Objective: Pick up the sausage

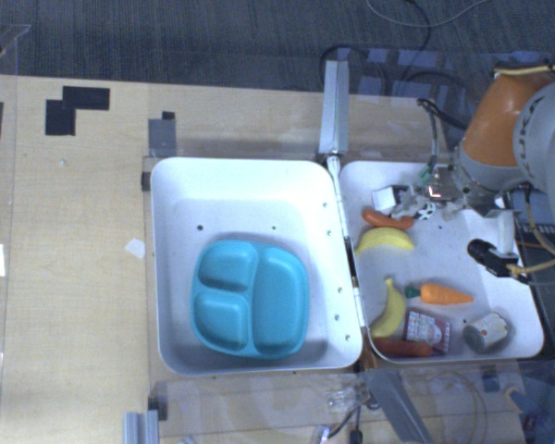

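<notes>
The sausage [387,218] is a short orange-red piece lying near the back left of the right bin [527,340]. My gripper [407,203] hangs just above and behind it, reaching in from the right. Its fingers stand apart and nothing is between them. The orange-banded wrist [495,118] sits over the bin's back right corner.
The right bin also holds a yellow lemon [386,240] touching the sausage's front, a banana [388,311], a carrot [445,294], a red packet [426,327], a grey can [487,331] and a dark red piece [403,348]. A blue divided plate [252,297] lies in the left bin [180,202].
</notes>
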Robot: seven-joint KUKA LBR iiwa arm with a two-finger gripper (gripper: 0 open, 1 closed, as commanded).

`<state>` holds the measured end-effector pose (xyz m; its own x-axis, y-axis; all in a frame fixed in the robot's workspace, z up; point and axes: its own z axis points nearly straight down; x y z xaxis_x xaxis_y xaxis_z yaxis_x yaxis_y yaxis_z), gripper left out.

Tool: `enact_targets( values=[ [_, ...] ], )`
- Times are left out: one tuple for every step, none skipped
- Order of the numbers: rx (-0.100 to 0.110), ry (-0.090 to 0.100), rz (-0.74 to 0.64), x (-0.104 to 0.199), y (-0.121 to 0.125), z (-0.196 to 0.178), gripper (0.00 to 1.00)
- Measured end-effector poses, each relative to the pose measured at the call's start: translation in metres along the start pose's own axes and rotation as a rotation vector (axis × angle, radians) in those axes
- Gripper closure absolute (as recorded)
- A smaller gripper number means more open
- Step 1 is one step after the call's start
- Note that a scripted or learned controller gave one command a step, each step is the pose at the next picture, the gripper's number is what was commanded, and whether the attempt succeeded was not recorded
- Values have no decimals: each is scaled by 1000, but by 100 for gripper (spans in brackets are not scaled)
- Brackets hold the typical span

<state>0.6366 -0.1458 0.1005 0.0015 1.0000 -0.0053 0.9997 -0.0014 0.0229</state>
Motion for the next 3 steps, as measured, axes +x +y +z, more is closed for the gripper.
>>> enact_targets(
  values=[
    [53,0,-40,36,18,7,0],
    [-8,4,61,24,-28,1,0],
    [12,4,124,46,-147,7,0]
  ],
)
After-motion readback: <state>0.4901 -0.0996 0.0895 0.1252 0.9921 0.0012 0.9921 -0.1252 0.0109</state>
